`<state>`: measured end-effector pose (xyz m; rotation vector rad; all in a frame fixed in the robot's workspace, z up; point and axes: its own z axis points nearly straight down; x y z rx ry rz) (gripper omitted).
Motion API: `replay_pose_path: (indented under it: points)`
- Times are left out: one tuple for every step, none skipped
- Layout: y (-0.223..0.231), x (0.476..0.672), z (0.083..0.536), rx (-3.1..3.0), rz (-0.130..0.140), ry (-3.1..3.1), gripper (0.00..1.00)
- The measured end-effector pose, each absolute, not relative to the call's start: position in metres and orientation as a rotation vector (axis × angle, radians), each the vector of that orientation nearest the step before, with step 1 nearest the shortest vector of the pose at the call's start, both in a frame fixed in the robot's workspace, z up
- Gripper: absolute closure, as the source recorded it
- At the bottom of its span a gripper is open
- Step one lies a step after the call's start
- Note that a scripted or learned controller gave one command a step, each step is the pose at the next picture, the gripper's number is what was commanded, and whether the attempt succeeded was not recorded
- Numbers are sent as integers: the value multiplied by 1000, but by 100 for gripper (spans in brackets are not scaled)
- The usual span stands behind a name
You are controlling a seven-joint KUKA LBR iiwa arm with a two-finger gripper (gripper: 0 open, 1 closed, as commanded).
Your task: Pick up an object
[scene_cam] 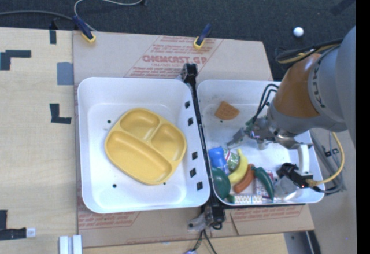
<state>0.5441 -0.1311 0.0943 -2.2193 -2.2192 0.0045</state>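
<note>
The arm (312,96) reaches in over the right bin (243,89), its grey body and orange band covering that bin's right side. The hand (247,134) sits low near the middle of this bin, its metal tips pointing toward the divider between the bins; whether those tips are parted or together cannot be told from here, and nothing shows between them.

The objects crowd the near edge of the right bin. A blue piece (216,157) lies by the near-left corner, close to the divider. Just beside it a yellow banana (239,170) curves with its long axis on a slant, one end up toward the hand and the other down toward the bin's near rim. A red-brown sausage-shaped piece (245,180) lies against the banana on the same slant. A dark green piece (221,182) runs along the near-left corner, roughly parallel to the divider. Another green piece (263,178) sits to the right of the sausage. Farther back, apart from the heap, a tan, bread-like piece (226,111) lies alone toward the far edge.

The left bin (92,131) holds a yellow divided tray (145,145), turned at an angle, about in its centre. Both bins rest on a cardboard sheet (167,59) on the surface.
</note>
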Motion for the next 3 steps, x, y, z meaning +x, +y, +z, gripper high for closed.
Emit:
replay_pose_path:
  points:
    - [-114,593,86,-2221,-3,-2226,0]
    - [-115,593,95,-2222,-1,-2226,100]
    - [-87,563,206,-2221,-2,-2225,100]
